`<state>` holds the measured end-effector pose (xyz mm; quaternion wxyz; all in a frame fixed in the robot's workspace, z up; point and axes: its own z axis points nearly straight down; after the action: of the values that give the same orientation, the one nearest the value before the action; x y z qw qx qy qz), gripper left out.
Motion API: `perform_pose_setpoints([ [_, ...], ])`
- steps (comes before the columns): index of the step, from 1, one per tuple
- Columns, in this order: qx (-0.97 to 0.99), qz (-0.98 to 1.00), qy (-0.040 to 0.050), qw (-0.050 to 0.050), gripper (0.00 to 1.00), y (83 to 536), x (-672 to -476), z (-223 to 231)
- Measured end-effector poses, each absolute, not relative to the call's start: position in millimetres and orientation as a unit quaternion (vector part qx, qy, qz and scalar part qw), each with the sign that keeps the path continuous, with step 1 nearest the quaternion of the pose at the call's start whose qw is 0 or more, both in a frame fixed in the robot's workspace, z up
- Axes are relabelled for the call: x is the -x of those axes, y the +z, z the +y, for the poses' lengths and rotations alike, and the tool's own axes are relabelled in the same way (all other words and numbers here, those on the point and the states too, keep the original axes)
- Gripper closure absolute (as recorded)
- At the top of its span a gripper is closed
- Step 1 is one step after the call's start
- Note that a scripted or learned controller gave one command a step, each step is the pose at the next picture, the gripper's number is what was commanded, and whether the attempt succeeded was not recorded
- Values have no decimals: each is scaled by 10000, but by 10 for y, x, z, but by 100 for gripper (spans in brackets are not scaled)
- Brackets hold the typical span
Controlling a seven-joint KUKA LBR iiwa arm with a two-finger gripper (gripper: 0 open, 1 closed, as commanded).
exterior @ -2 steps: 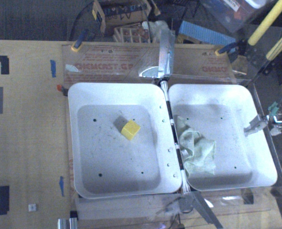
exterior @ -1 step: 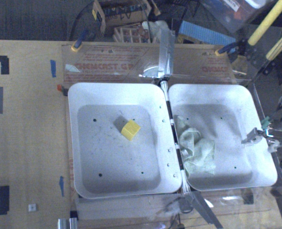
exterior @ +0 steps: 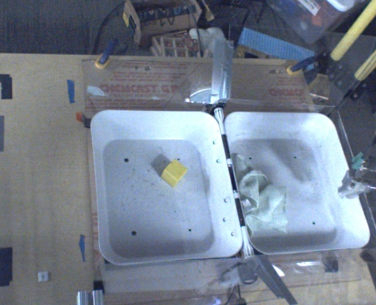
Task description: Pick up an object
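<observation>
A small yellow block (exterior: 174, 173) lies in the left bin (exterior: 112, 132), a little above its middle, with a grey shadow beside it. A crumpled pale green-white cloth (exterior: 261, 199) rests in the right bin (exterior: 315, 132), against its left wall. At the right rim of the right bin, a small grey metal piece that looks like my gripper (exterior: 355, 182) sits well to the right of the cloth and far from the block. I see nothing held in it.
A metal divider clamp (exterior: 218, 81) stands behind the seam between the bins. Cardboard boxes, cables and yellow-handled clamps clutter the back edge. Bare wooden bench with black and blue tape marks stretches to the left.
</observation>
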<state>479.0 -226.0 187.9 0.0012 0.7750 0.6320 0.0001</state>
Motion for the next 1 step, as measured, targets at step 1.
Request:
perform_pose_setpoints([
  [1, -8320, 5547, 3, 8, 100, 1986, -5057, -1193],
])
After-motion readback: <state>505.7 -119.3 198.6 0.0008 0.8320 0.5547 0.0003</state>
